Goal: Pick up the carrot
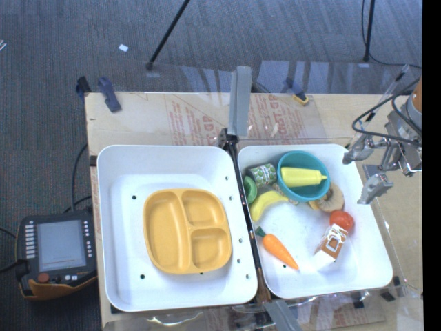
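- The tabletop point(172, 116) carries two shallow white bins side by side.
- The left bin point(124, 164) holds one thing, a yellow plate point(187, 230) with three compartments. The plate lies flat near the middle of this bin and nothing is on it.
- The right bin point(365, 254) holds several things, most of them in its far half.
- A blue bowl point(303, 185) stands near the far wall of the right bin. A yellow corn cob point(302, 176) lies inside the bowl, across it.
- Just left of the bowl lies a small green can point(262, 173) on its side, and next to it, by the left wall, a small green piece point(249, 188) that I cannot identify.
- A yellow banana point(267, 203) lies below the can and touches the lower left rim of the bowl.
- A round beige thing point(331, 200), maybe a bagel, sticks out from under the right side of the bowl.
- A red tomato point(341, 221) lies just below the beige thing, and a small bottle point(331, 245) with an orange and white label lies touching it, toward the near side.
- The carrot point(279, 249) is in the right bin, in the near left part, close to the left wall. It lies flat and slanted, with its green top toward the banana and its tip toward the near wall. It touches nothing else.
- The jaws point(375, 167) are at the right edge of the right bin, well apart from the carrot. They stand spread apart and hold nothing.
- A grey control pad point(58, 247) with a screen lies on the floor, left of the tabletop.
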